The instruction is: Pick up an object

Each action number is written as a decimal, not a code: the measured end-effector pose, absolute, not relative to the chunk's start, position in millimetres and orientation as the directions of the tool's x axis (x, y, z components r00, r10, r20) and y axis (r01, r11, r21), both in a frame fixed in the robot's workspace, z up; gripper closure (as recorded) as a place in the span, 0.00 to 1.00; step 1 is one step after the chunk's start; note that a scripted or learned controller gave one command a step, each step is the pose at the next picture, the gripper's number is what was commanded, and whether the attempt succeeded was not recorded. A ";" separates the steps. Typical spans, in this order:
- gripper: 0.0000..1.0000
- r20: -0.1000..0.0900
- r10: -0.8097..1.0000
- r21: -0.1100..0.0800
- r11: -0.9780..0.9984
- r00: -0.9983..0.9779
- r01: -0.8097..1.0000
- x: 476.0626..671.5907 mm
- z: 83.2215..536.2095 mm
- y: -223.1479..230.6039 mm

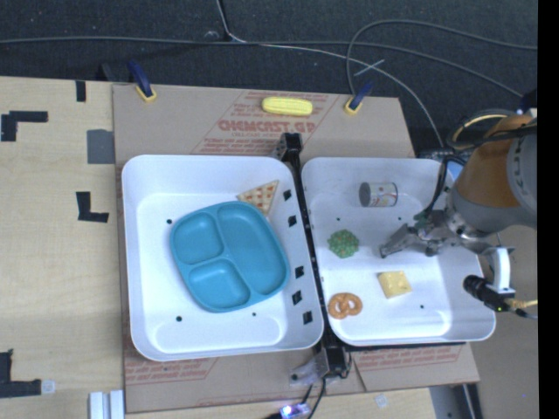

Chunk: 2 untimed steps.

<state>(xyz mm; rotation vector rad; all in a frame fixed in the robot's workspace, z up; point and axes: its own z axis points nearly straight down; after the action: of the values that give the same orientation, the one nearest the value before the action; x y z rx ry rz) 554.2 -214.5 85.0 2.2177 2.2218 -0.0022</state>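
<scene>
Camera view: cardboard-topped bench, 2 white bins; pincer over right bin, state unclear.

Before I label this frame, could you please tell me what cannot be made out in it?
- The hand: too small and dark to judge its opening.
- Waffle piece: its lower part is hidden behind the blue tray.
- Small can: label too blurred to read.
- Arm: cut off at the right edge.
</scene>
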 end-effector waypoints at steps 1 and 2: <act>1.00 -0.006 1.000 0.005 0.002 -0.002 1.000 555.3 96.9 -215.1; 1.00 -0.001 1.000 0.003 0.002 -0.002 1.000 549.6 155.2 -209.2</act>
<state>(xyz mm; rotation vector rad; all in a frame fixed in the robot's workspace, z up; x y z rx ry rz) 549.6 -209.2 155.2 2.2178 2.2213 0.0027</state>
